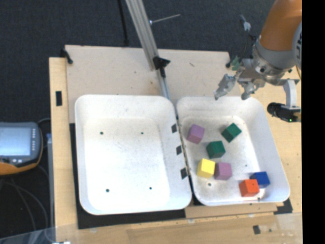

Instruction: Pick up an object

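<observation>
Camera view showing the gripper (234, 88) hanging spread apart, grasping nothing, above the back rim of the right bin (274, 151), with the blocks (215, 149) all lying inside, waiting, nothing picked up yet.

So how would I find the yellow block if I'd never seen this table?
Look at the right bin, the one with all the coloured blocks in it. Go to its left side, near the wall it shares with the other bin, and a little below the middle. The yellow block sits there touching a purple block on its right, and it is the only yellow one.
</observation>
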{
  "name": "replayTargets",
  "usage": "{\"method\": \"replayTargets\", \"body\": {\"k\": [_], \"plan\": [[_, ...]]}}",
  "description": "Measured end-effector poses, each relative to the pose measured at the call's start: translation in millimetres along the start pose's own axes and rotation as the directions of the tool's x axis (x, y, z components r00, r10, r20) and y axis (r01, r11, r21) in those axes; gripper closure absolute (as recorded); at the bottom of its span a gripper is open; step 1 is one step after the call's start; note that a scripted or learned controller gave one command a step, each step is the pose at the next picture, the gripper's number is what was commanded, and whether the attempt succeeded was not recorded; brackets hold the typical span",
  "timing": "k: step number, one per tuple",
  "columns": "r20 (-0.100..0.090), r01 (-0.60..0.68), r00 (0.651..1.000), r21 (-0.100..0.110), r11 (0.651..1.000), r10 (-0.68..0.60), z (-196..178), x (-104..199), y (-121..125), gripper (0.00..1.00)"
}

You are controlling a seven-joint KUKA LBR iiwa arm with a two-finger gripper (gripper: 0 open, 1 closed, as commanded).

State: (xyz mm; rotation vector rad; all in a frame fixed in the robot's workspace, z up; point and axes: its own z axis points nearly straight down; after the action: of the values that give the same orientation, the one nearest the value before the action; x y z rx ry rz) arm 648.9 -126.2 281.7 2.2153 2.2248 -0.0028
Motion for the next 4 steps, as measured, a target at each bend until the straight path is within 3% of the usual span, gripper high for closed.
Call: {"method": "replayTargets", "body": {"k": [1,2,3,4], "plan": [[-0.006,0.002,1.000,0.011,1.000,-0.002,77,75,-74,0.00],[0.000,0.003,1.000,-0.012,1.000,-0.003,-262,25,-79,0.00],[0.001,-0.007,1.000,0.001,1.000,0.007,-220,-13,-21,0.00],[0.001,-0.007,1.000,0.000,1.000,0.007,-196,-37,6,0.00]]}}
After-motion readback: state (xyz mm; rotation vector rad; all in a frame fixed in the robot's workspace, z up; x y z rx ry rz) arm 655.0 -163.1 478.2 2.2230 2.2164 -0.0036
